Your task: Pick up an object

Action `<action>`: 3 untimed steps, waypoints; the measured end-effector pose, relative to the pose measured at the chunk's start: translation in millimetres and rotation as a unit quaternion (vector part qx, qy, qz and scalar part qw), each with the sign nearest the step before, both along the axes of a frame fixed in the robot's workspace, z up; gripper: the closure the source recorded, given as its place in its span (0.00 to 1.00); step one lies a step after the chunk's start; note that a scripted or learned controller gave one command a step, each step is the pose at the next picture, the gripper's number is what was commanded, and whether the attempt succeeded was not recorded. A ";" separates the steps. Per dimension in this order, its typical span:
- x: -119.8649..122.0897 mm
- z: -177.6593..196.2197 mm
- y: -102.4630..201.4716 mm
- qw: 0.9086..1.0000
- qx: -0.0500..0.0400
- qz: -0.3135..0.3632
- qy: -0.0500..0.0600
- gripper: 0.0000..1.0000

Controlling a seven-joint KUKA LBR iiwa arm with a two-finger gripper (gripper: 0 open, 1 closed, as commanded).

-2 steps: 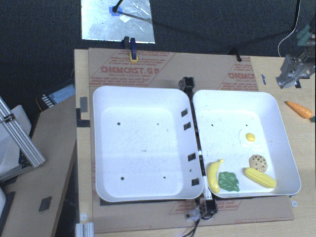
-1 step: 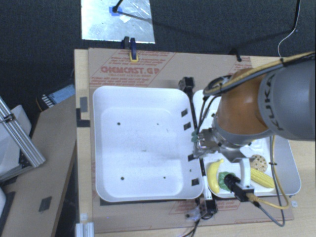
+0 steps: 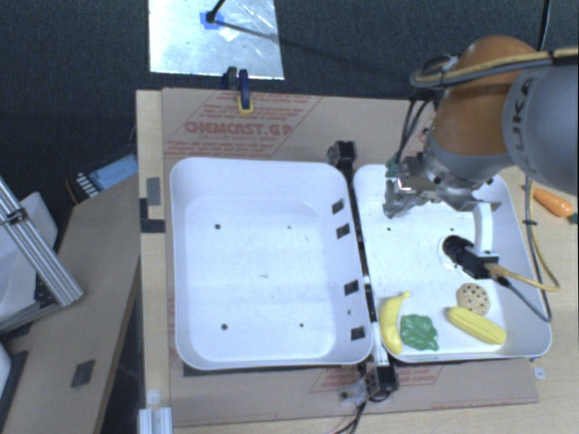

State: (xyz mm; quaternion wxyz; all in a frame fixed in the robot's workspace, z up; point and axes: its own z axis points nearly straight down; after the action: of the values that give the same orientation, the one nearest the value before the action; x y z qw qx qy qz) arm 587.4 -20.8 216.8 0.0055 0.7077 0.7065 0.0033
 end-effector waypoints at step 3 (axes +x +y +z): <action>-75.5 96.6 146.0 1.000 0.004 0.006 0.001 0.00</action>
State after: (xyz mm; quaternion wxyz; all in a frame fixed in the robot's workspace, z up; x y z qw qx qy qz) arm 511.9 125.3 313.5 0.0017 0.7032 0.7110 0.0056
